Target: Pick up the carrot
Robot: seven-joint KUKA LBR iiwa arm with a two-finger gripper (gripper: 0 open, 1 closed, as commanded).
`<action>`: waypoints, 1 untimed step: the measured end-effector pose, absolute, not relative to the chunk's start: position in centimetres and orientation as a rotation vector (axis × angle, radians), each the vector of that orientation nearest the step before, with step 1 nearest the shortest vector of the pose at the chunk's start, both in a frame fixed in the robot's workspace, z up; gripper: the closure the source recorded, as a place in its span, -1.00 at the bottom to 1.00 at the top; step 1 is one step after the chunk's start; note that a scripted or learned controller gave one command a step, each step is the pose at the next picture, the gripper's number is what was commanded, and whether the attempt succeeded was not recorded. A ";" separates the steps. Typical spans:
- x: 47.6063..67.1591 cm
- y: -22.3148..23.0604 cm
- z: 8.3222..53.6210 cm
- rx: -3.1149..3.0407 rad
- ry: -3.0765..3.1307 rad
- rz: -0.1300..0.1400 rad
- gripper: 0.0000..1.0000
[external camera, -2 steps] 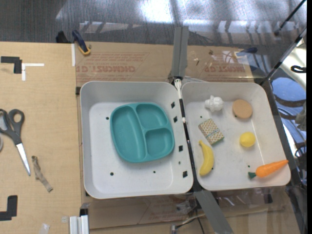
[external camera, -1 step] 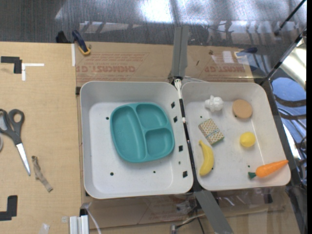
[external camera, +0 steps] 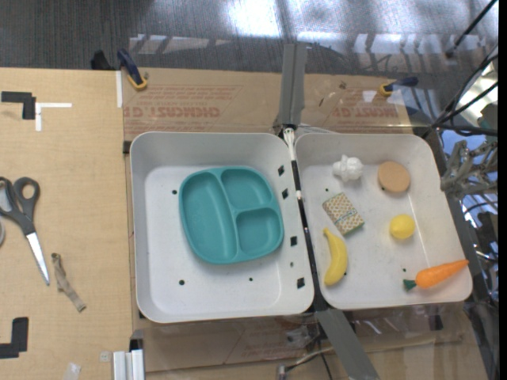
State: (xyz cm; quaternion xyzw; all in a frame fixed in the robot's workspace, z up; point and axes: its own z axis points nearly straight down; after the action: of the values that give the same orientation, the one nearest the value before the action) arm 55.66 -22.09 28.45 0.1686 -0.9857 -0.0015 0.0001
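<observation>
Cardboard-topped bench, two white bins side by side. Whether the jaws are wide or narrow cannot be told. The carrot [external camera: 440,275] lies flat in the right bin's [external camera: 380,301] near right corner, close to the wall, apart from the lemon [external camera: 402,227] and banana [external camera: 336,257], so a grasp probably needs care at the wall.

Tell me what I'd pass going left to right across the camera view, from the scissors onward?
Scissors → teal divided plate → banana → lemon → carrot, against the right bin's right wall.
</observation>
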 end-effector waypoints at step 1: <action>55.6 -22.1 27.5 0.985 -2.984 -0.006 1.00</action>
State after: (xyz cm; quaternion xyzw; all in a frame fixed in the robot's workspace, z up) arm 55.64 -22.11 27.49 0.3135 -0.9496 -0.0020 -0.0003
